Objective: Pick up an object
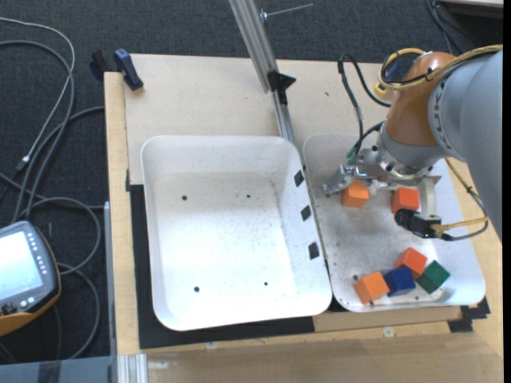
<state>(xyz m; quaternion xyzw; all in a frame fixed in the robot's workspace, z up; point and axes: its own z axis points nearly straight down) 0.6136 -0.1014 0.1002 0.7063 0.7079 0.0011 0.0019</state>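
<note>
The claw (357, 183) is hovering right at the orange block (355, 195), grip impossible to tell, at twelve o'clock of the right bin (471, 282); it's looking light, rigid, best pinched across flat sides.

Bright, even light — slightly soft.

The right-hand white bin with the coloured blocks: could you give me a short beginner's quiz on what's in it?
1. True or false: the small blue cube lies in the left shallow white bin.
2. What lies closest to the pincer? A the blue cube; B a small orange cube; C a yellow ball.
3. In the right shallow white bin, what colour is the cube just right of the blue one?

Key: 1 false, it lies in the right bin. 2 B. 3 green, the small green cube.
</note>
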